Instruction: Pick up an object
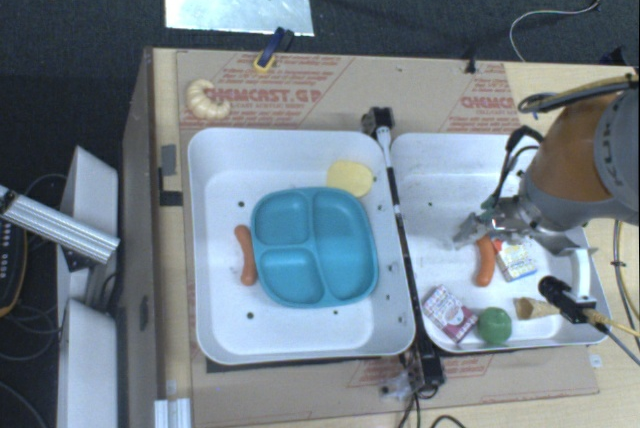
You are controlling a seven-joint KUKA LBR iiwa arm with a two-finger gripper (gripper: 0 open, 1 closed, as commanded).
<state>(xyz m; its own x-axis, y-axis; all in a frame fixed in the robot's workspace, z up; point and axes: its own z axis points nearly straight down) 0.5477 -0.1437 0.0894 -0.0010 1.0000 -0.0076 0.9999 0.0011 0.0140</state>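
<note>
My gripper (489, 228) hangs low in the right bin (440, 166), reaching in from the right under the orange band of the arm. Directly below it lies an orange sausage-shaped piece (486, 264), whose upper end meets the gripper's tip. A small white and red packet (517, 260) lies just right of that piece. Along the bin's front edge sit a maroon and white packet (449, 313), a green ball (493, 324) and a tan cone (533, 307).
The left bin (215, 216) holds a blue divided plate (313, 246), a yellow lump (350, 177) behind it and an orange sausage (245, 254) to its left. A ridge (393, 206) separates the two bins. A pale ribbed object (205, 97) lies on the cardboard behind.
</note>
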